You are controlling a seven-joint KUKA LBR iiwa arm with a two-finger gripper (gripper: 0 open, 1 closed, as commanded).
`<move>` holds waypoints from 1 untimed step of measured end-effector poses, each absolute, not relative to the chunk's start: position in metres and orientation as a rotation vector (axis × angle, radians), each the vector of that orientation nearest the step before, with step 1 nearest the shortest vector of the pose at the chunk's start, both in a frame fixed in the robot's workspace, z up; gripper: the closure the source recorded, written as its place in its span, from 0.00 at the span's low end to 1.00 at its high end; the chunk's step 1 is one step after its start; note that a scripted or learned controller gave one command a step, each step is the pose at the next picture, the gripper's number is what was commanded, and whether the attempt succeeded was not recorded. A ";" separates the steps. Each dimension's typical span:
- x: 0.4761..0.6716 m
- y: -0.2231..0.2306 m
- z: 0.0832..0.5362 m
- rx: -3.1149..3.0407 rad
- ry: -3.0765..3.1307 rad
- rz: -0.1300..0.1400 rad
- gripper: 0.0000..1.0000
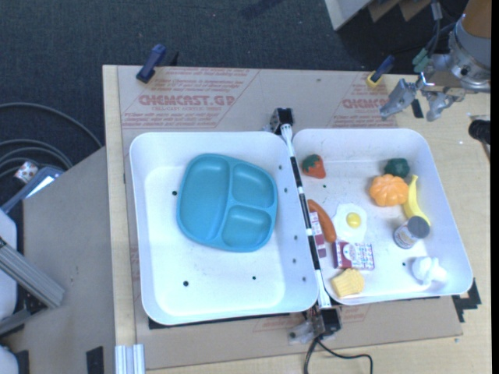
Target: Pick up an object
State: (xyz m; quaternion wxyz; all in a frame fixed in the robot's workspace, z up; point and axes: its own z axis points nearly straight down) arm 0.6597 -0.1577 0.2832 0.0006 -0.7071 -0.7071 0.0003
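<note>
From above, the tool [421, 100] hangs over the counter [234, 92] just beyond the far rim of the right bin [437, 162], its fingers spread apart with nothing between them. That bin holds a strawberry [313, 165], carrot [323, 220], fried egg [352, 219], orange pumpkin [388, 189], banana [413, 201], green piece [397, 167], can [410, 232], carton [354, 255] and corn [348, 283]. A blue divided plate [228, 202] lies in the left bin [156, 271].

Arm [475, 22] cut off by right edge.

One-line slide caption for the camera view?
Gripper hovers beyond right bin of toy food; blue tray fills left bin.
</note>
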 end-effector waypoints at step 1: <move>0.649 -0.154 0.145 -2.221 -2.219 0.002 0.00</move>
